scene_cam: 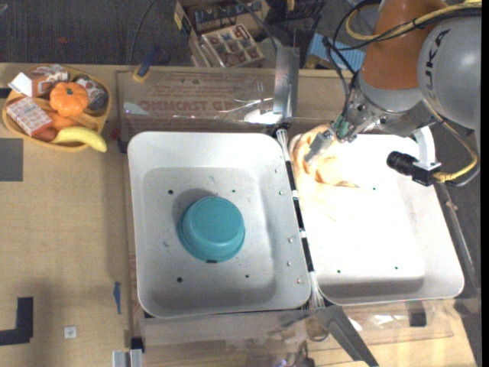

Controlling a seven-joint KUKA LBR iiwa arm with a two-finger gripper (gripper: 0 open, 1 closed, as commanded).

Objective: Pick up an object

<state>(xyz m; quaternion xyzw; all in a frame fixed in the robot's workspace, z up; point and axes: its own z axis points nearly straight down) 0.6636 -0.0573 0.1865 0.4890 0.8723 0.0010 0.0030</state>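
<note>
A wooden bench carries two shallow white bins side by side, with a clear plastic sheet lying along their far edge and cluttered boxes beyond the bench's back edge. At the bench's far left corner sits a basket of toy food with a banana and a small pumpkin.

The left bin holds a teal bowl, upside down near its middle and untouched. In the right bin a pale, orange-tinted object lies in the far left corner, against the wall shared with the left bin; it is too washed out to name.

The gripper hangs over that corner, at or just above the pale object. Whether it is spread or closed I cannot tell, nor whether it touches anything.

By my judgement the pick is not yet done: nothing is visibly lifted, and grasp and raise remain.
</note>
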